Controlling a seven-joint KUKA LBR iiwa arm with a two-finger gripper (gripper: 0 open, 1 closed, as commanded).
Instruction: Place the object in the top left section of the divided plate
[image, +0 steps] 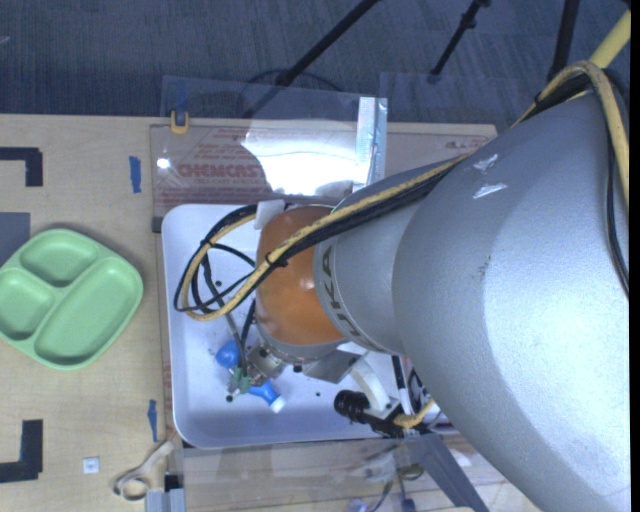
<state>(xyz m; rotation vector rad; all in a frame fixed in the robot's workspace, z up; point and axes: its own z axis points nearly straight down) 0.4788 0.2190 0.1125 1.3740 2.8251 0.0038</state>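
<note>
The green divided plate (68, 297) lies on the wooden bench at the left, outside the bins, with nothing in its three sections. The big grey arm with its orange band reaches in from the right and down into the white bin (190, 400). Its gripper (243, 377) hangs low over the bin floor at the bin's left middle. A small blue object (228, 354) lies just left of the gripper and a second blue and white piece (268, 397) just below right of it. Whether either one is held cannot be made out.
Black and yellow cables (205, 280) loop from the wrist over the bin's left half. A clear plastic sheet (270, 140) stands behind the bin. Blue tape marks (135, 173) and black markers (30, 165) dot the bench. The arm hides the right-hand bin.
</note>
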